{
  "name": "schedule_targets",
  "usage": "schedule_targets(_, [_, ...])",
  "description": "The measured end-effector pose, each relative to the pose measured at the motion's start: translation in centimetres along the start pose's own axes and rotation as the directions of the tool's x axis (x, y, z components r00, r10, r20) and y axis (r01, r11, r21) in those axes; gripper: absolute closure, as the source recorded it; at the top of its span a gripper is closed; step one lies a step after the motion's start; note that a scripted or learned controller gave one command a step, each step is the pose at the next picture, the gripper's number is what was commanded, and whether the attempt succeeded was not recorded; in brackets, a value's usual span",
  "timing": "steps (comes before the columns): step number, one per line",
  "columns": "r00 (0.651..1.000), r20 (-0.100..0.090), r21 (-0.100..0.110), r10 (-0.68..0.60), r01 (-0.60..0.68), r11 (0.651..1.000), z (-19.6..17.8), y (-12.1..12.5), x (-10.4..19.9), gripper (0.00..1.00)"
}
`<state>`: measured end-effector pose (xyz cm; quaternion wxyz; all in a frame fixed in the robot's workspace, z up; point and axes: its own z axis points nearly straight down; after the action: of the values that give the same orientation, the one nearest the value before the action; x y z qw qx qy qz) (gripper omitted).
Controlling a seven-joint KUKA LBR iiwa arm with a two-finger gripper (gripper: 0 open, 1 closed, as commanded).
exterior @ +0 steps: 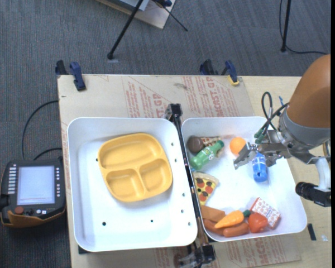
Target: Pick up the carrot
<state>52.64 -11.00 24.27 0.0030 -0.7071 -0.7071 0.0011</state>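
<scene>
Jaws look spread open, empty, up by the blue bottle. Carrot sits well below, so drop down n grab across its middle imo.

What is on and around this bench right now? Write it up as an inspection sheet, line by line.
Surface: bench top with red printed lettering, bearing a left bin and a right bin.
Job's things: carrot lies near the right bin's front edge, resting on hot dogs.
Clutter: yellow divided plate in the left bin; in the right bin a green bottle, pizza slice, orange ball, blue bottle and a red-and-white box.
End effector: above the right bin by the blue bottle, far from the carrot.
Cables: one runs to the teach pendant.
Surroundings: grey carpet, blue clamps, tripod legs.
</scene>
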Motion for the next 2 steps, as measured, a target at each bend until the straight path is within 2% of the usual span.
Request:
schedule_targets(1, [0.995, -0.001, 0.009, -0.103, 0.103, 0.995, 10.9, 8.3, -3.6, 0.0])
schedule_targets(2, [0.998, -0.002, -0.001, -0.055, 0.055, 0.998, 15.7, 11.8, -6.9, 0.0])
